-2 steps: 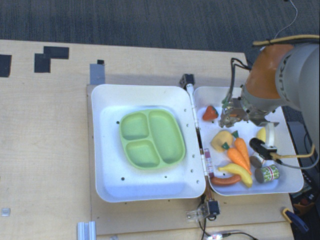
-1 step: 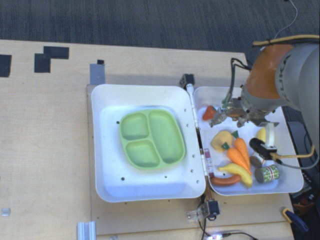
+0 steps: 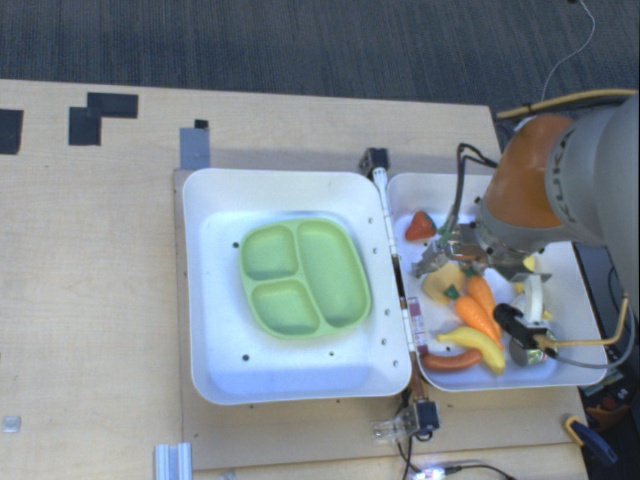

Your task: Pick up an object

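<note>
A pale wooden bench (image 3: 90, 298) stands on dark grey carpet (image 3: 300, 23).

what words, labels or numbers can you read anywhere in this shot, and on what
None can be read.
The green divided plate in the left bin is plain, with no lettering.
The toy carrot, banana and the right bin show no print.
Black tape marks on the bench are solid shapes, not characters.
The arm shows no legible marking.

a pale wooden desk (image 3: 90, 298) carries two white bins side by side, the left bin (image 3: 215, 268) holding a green tray (image 3: 303, 278), the right bin (image 3: 580, 288) holding toy food, with black marks (image 3: 100, 116) at the far left.
</note>
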`<state>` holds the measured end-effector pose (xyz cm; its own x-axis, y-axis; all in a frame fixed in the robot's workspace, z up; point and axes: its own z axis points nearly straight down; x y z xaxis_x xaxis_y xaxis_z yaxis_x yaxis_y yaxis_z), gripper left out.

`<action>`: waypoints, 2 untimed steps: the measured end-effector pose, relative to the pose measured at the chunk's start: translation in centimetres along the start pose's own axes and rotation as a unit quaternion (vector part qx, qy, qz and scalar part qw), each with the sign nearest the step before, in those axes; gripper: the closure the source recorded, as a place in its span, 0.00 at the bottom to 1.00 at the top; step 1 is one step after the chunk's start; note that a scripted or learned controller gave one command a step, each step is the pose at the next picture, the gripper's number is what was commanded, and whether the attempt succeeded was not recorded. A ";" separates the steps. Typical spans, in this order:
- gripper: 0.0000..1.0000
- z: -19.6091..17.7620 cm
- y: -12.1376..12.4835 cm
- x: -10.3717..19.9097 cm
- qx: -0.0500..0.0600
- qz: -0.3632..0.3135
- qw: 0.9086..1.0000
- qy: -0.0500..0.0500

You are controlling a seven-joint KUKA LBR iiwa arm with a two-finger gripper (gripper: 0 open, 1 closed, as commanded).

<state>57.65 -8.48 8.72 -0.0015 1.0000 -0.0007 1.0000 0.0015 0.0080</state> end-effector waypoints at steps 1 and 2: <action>1.00 -1.2 0.2 0.0 -0.003 -0.001 1.000 0.000; 0.00 -1.2 0.2 0.1 -0.003 -0.001 1.000 0.000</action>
<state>57.86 -8.42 9.90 -0.0038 1.0000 -0.0005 0.9999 0.0038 0.0134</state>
